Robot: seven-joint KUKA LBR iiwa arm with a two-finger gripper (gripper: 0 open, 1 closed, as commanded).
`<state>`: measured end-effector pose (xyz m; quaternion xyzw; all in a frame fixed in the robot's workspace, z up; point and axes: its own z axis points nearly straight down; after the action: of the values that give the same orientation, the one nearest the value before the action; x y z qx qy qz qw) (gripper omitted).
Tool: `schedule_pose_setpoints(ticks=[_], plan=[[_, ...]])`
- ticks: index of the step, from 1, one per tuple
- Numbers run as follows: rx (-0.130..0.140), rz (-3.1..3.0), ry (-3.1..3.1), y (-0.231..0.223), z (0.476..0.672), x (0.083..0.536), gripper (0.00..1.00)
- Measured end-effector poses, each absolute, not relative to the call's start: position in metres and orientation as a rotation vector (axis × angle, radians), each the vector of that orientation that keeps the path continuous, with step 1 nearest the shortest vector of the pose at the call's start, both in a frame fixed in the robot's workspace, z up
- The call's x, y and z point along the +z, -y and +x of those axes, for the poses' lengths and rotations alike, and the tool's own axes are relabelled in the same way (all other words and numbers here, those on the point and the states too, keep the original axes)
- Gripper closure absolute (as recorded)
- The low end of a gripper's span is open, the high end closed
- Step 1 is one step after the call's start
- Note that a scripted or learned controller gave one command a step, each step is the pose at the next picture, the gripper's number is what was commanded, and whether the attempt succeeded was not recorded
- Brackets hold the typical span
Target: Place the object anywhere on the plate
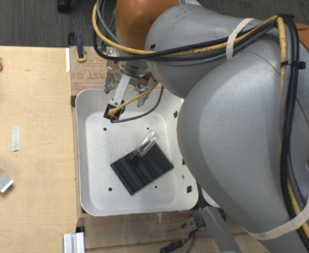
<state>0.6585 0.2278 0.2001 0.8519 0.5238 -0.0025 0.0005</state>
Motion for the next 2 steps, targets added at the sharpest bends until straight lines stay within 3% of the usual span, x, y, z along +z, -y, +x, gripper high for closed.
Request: schedule_pose_setpoints(ticks=[2], plan=[[-0.008, 2.675, -1.645, -0.2278, 0.6585, 0.2001, 0.0]])
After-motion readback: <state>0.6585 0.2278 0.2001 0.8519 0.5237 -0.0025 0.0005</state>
